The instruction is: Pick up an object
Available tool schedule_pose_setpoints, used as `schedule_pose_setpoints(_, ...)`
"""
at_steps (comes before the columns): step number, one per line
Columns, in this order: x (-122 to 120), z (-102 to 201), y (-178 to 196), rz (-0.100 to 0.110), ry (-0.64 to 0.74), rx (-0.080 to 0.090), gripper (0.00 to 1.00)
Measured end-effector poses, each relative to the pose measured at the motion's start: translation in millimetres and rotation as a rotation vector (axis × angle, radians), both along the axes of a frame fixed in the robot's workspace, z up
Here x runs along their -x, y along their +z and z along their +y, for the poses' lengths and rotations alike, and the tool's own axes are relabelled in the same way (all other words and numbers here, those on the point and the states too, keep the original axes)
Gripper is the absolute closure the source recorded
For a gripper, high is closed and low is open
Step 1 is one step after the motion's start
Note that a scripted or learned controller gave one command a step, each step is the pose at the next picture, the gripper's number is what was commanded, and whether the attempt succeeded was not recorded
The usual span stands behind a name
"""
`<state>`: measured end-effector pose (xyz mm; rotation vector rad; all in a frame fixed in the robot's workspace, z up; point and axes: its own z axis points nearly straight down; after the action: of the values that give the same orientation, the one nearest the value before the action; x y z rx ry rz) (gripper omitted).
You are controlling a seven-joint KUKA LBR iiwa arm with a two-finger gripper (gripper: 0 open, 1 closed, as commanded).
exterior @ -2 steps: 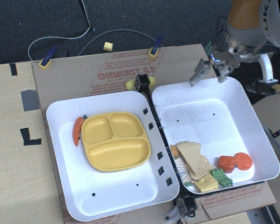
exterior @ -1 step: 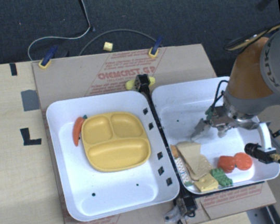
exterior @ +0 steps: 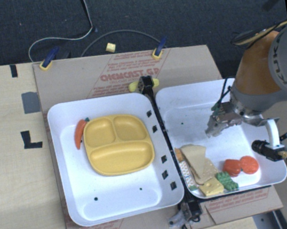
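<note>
Dark carpet floor [exterior: 180,8] lies behind a pale wooden bench [exterior: 10,159] topped with cardboard [exterior: 126,73].

Red "CHEMCAST GP" print on cardboard sheet [exterior: 126,73]; upside-down

The left bin [exterior: 76,202] has two things to pick. A big yellow plate [exterior: 118,144] with three sections lies flat near its middle. A thin orange carrot [exterior: 79,133] lies just beside the plate, at its 9 o'clock side, up near the top, pointing from 12 to 6.

The right bin [exterior: 185,102] has a small pile toward its 6 o'clock edge. A tan slice of bread [exterior: 198,162] lies flat at the left. A pale yellow cheese piece [exterior: 212,186] sits at the bread's 6 o'clock. A small green bumpy thing [exterior: 228,181] touches the cheese at its 3 o'clock side. Two round red-orange pieces [exterior: 241,166] lie side by side, at 3 o'clock from the bread.
</note>
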<state>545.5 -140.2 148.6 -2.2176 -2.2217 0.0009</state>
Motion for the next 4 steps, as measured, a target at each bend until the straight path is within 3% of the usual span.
schedule_pose_setpoints(1,34,68,63,-0.005,0.006,-0.002,1.00)
schedule_pose_setpoints(2,63,99,84,-0.001,0.003,-0.001,1.00)
schedule_pose_setpoints(3,62,183,75,0.001,0.009,-0.002,1.00)
schedule_pose_setpoints(4,62,178,75,0.000,0.001,0.001,0.00)
